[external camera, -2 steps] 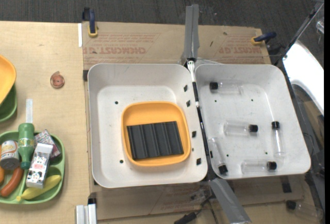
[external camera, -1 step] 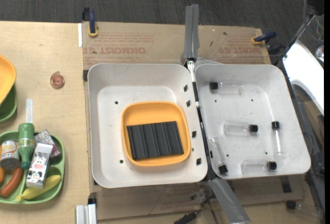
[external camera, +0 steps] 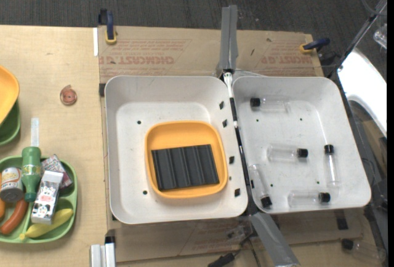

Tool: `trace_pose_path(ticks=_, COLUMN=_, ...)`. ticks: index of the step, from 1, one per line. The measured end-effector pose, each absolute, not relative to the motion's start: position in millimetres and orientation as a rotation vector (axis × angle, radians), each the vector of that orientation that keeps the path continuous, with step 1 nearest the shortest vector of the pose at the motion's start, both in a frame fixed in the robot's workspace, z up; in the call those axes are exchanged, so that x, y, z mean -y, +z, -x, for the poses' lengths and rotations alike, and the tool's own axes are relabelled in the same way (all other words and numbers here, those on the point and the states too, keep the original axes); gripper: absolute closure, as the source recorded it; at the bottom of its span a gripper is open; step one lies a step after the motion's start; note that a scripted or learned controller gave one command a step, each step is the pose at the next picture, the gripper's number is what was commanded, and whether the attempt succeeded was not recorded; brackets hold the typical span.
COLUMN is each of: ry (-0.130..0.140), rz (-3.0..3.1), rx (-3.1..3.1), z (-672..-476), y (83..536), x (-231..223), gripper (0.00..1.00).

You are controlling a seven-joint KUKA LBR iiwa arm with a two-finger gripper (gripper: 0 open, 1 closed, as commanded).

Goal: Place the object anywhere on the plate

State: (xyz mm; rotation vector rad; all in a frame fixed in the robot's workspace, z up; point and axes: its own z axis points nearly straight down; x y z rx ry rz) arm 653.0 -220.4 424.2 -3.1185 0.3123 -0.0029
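You find the orange plate [external camera: 184, 131] in the middle of the left bin [external camera: 123, 155]. A dark ribbed slab [external camera: 185, 167] lies flat on it, wholly inside the rim and set toward the near edge. It sits slightly askew to the bin walls.

The right bin [external camera: 345, 130] holds five clear vials with black caps, all lying on their sides and apart from one another:
- one [external camera: 269, 103] near the far left corner
- one [external camera: 285, 153] about mid-floor
- one [external camera: 330, 166] toward the right wall
- one [external camera: 258, 182] along the left wall
- one [external camera: 306, 199] by the near wall

You cannot tell the state of the jaws from this view.

Both bins rest on a cardboard sheet [external camera: 166, 53], held by a clamp [external camera: 109, 31] at its far left corner and another [external camera: 314, 45] at its far right.

On the worktop [external camera: 49, 56] to the left you see a green tray [external camera: 61, 223] of toy food, a yellow bowl [external camera: 6, 96] cut by the frame edge, and a small pink round item [external camera: 68, 96] lying alone.
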Motion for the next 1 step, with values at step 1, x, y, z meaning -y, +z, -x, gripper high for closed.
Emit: trace_pose_path(ticks=1, ry=0.006, rz=3.118, rx=-0.315, z=-596.3, y=324.2, x=206.2, gripper=1.0)
